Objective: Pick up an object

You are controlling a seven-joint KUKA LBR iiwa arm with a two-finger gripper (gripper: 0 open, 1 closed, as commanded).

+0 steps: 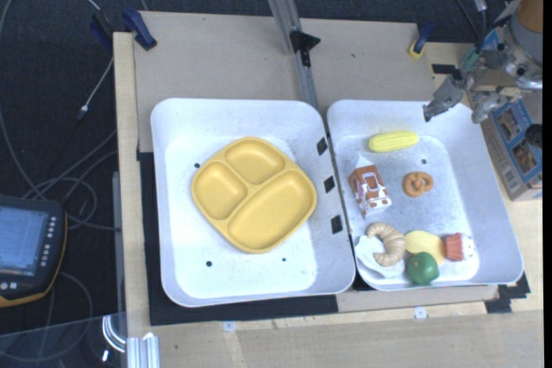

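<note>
On bench: left bin (pixel 172 211) carrying yellow divided plate (pixel 254 194); right bin (pixel 492 185) carrying the small items. Arm (pixel 528 30) at upper right, gripper (pixel 455 102) poised over far right corner of right bin, fingers spread, nothing between them. Corn cob (pixel 393 141) just below and left of jaws, apart from them. Nearer centre: red-and-white carton (pixel 368 189), pretzel (pixel 418 184). Along near edge: croissant (pixel 387 240), lemon (pixel 422 242), green lime (pixel 422 269), small red-and-white piece (pixel 456 247).

Even, bright overhead light is falling across the tabletop (pixel 224 56); shadows are lying soft and short, white bins (pixel 172 185) are glaring mildly, and fine detail is looking slightly soft
</note>
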